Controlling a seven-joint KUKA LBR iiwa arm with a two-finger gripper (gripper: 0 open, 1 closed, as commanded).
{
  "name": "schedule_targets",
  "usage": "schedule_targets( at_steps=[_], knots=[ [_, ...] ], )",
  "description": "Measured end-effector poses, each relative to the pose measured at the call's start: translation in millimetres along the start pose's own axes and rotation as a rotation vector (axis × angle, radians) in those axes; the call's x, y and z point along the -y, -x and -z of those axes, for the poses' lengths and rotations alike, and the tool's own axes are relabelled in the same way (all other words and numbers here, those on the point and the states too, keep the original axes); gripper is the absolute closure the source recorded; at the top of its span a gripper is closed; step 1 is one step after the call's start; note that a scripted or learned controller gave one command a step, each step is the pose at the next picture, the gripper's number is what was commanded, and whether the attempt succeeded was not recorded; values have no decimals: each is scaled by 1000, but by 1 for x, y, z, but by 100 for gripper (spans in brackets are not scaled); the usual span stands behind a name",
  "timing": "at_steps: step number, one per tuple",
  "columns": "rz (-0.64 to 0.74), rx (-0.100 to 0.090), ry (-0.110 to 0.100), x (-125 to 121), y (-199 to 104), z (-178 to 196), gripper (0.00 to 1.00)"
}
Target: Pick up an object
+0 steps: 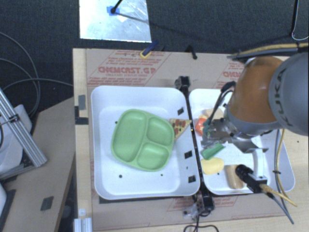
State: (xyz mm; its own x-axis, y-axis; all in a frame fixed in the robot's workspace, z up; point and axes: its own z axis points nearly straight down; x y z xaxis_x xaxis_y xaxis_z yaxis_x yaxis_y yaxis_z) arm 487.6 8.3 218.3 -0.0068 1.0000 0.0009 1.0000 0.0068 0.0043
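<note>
Reaching low into the right bin (285,178) for a toy.

My gripper (208,135) hangs over the green piece (212,151), beside the yellow one (212,166) (grip state I cannot tell); the green divided plate (142,139) sits in the left bin (104,178), well apart.

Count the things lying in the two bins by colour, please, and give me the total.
Green: 2, the plate in the left bin and a green piece in the right bin.
Yellow: 1, a yellow piece.
Tan: 1, a tan piece.
Mixed: 1, a pizza slice.
Red or orange: 1, a piece partly hidden by the arm.
Total: 6.
</note>
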Motion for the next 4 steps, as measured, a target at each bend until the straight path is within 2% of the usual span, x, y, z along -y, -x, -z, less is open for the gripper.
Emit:
schedule_targets(
  at_steps=[1,2,3,4],
  knots=[
    [-10,2,-6,-6,45,-36,100],
    [8,-5,8,-3,-48,68,100],
    [-8,2,0,0,-4,79,100],
    [-2,0,-3,0,-18,55,100]
  ],
)
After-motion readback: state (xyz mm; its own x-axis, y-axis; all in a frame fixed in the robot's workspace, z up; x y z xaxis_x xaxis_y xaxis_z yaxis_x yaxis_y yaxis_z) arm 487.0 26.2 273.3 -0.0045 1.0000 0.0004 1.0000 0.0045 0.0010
